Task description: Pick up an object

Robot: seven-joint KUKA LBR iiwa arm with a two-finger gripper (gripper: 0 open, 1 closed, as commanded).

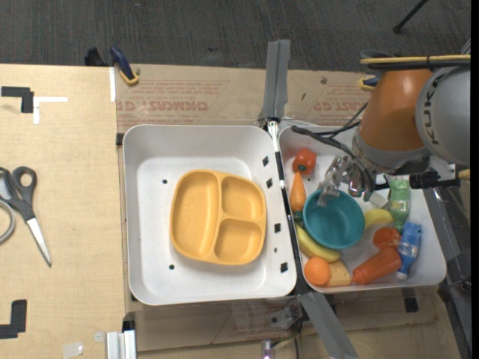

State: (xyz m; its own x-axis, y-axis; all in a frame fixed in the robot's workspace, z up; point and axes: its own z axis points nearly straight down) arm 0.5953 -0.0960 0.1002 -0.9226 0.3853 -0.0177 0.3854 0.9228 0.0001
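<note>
The right bin (435,275) holds a teal bowl (334,223) among several toy foods. My gripper (331,187) hangs at the bowl's far left rim, under the orange band of the arm (395,111). It looks to be at or just over the rim, and contact is unclear. Left of the gripper lie an orange carrot (298,191) and a red pepper (304,161). A banana (310,243) and an orange (317,271) sit in front of the bowl.
A yellow divided plate (218,217) lies in the left bin (142,223). Right of the bowl are a lemon (378,218), a green pack (399,197), a red bottle (376,266) and a blue bottle (409,247). Scissors (26,208) lie on the bench at far left.
</note>
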